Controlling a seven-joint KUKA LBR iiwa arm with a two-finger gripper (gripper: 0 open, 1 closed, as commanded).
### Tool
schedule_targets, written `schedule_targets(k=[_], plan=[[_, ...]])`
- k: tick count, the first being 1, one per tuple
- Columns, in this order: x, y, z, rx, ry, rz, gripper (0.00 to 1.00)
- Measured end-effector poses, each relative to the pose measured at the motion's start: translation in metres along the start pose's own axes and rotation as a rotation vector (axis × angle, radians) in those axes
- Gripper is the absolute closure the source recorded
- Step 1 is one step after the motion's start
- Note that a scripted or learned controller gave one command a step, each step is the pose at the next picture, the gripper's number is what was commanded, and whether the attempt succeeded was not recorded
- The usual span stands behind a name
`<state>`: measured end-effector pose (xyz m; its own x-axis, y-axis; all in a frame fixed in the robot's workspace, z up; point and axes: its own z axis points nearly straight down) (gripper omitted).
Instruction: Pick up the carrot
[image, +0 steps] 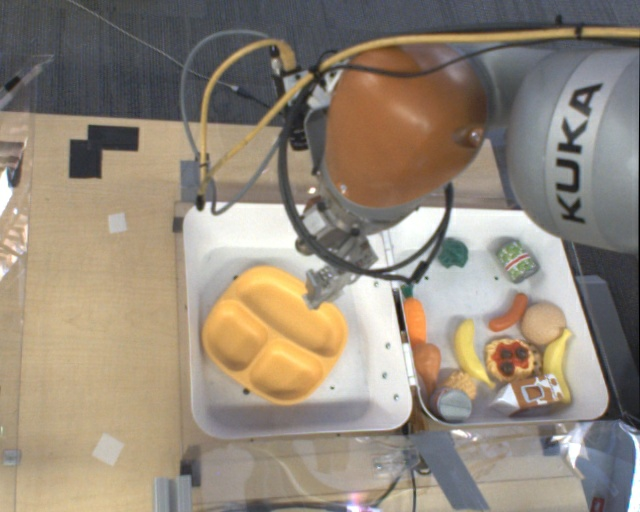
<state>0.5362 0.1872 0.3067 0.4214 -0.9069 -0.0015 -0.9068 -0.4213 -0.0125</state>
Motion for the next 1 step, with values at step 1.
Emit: schedule_targets(k=[1], plan=[[-0.0547,-0.0009,0.1486,-0.019,-0.006,-0.035,1.00]])
